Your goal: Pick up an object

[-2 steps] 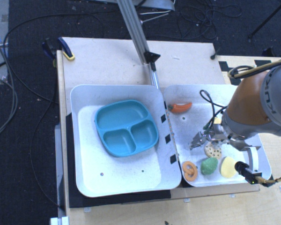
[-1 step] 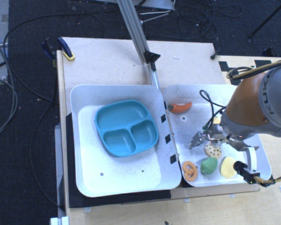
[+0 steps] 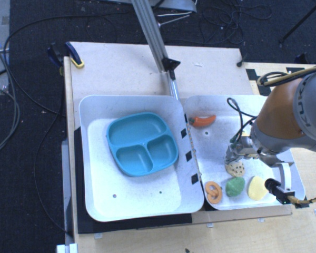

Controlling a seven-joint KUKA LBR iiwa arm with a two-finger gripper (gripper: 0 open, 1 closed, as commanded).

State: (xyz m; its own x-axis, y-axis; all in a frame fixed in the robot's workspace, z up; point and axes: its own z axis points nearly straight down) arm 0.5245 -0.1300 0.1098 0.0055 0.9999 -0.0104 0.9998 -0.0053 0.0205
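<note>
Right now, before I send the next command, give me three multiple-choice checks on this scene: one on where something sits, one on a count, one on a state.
1. Where is the blue divided tray?
A. In the left bin
B. In the right bin
C. On the bare bench top

2. How many compartments does the blue tray have?
A. One
B. Three
C. Six

3. How does the pretzel-shaped piece lie?
A. Gripped in the claw
B. Stacked on the blue tray
C. Flat on the right bin floor, near its front left corner

Answers:
1. A, the tray rests on the floor of the left bin.
2. B, two ridges split it into one long section and two smaller ones.
3. C, it lies in the right bin beside the green piece, apart from the claw.
</note>
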